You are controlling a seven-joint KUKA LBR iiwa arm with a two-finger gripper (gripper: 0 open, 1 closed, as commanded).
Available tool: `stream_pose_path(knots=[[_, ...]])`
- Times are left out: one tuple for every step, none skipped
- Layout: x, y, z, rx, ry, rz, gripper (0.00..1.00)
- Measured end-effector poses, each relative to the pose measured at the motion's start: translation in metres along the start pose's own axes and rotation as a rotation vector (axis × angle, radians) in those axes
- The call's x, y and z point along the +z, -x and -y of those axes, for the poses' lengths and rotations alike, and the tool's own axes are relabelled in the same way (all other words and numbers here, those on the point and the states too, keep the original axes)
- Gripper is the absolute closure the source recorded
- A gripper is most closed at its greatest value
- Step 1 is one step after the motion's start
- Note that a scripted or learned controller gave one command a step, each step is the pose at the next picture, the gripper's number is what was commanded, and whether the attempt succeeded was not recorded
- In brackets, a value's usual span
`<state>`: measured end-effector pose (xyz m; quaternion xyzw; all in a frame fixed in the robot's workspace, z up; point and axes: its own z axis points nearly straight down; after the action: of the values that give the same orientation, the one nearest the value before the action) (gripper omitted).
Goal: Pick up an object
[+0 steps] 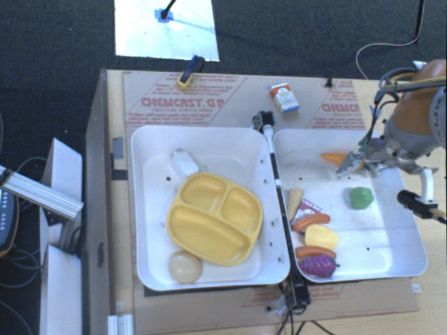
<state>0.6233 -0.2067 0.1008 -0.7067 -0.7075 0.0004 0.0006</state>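
Dark carpet is surrounding the worktop (209, 100). In the right bin (412, 257), the tool (353, 163) is hovering at the carrot's (334, 158) right end; its opening I cannot tell.

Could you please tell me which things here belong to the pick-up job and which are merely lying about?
Job:
two-finger gripper
orange carrot-shaped toy
round green toy
purple toy grape bunch

Lying about:
yellow divided plastic tray
small red-and-white carton
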Motion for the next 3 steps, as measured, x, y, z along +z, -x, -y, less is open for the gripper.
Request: stream_pose_path(knots=[[0.017, -0.032, 0.031, -0.001, 0.002, 0.0, 0.0], [0.016, -0.014, -0.018, -0.003, 0.004, 0.0, 0.0], [0.019, -0.058, -0.041, 0.002, -0.021, -0.002, 0.0]])
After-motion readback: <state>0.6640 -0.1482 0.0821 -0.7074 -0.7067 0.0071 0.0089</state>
